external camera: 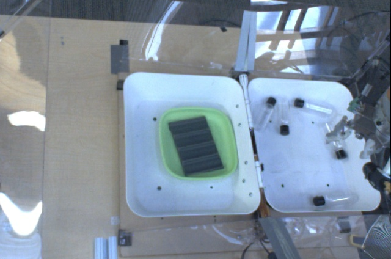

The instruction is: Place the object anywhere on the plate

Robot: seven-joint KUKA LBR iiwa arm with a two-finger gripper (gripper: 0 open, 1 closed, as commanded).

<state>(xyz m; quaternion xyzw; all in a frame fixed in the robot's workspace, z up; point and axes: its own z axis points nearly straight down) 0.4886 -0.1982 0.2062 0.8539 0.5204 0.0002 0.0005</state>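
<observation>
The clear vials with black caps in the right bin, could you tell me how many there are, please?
5, as far as I can tell: upper left, top middle, centre left, right side by the gripper, and bottom edge. The arm may hide more.

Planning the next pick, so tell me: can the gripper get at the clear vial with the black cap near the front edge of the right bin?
Probably yes. The gripper hovers over the right bin, and the vial lies alone on open floor, though close to the front wall.

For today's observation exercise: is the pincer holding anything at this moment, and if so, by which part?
It cannot be told. The pincer sits low over the right bin, beside clear black-capped vials, but its tips are too small and blurred to show a hold.
</observation>
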